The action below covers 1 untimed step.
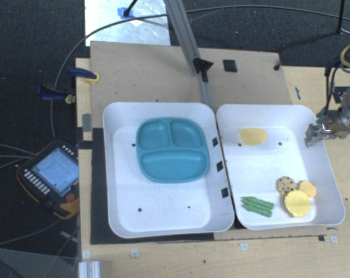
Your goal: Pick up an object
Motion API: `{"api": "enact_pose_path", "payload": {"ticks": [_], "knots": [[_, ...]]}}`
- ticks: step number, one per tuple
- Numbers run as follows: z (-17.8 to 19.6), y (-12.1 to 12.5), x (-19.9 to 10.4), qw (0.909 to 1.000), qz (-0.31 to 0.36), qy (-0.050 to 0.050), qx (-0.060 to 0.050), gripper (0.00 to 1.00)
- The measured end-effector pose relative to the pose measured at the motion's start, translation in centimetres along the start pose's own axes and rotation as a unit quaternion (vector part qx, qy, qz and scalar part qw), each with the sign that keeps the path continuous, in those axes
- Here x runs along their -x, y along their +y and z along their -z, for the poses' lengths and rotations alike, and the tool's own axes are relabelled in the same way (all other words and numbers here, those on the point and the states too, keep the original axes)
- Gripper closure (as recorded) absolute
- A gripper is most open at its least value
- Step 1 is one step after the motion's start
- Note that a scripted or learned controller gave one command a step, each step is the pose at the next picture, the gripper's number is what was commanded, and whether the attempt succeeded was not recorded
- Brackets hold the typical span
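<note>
While the claw (315,133) hovered by the right bin's (323,164) rim, its opening unreadable, the green beans (257,205) looked light, best pinched across.

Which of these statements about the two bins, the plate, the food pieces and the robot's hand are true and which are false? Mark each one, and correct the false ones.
1. The blue divided plate lies in the left bin. True.
2. The green beans lie on the plate. False: they lie on the floor of the right bin, near its front edge.
3. The hand is at the right bin's far right rim. True.
4. The cookie is between the hand's fingers. False: it lies on the bin floor beside two yellow pieces.
5. A yellow piece lies apart near the right bin's back. True.
</note>
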<state>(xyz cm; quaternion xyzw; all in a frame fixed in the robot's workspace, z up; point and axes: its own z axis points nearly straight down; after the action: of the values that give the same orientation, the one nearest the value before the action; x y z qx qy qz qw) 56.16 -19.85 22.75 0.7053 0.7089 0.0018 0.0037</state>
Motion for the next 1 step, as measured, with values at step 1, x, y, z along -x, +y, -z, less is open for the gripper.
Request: {"api": "enact_pose_path", "payload": {"ticks": [1], "knots": [[5.45, 0.21, 0.05, 1.0, 0.001, 0.0, 0.0, 1.0]]}}
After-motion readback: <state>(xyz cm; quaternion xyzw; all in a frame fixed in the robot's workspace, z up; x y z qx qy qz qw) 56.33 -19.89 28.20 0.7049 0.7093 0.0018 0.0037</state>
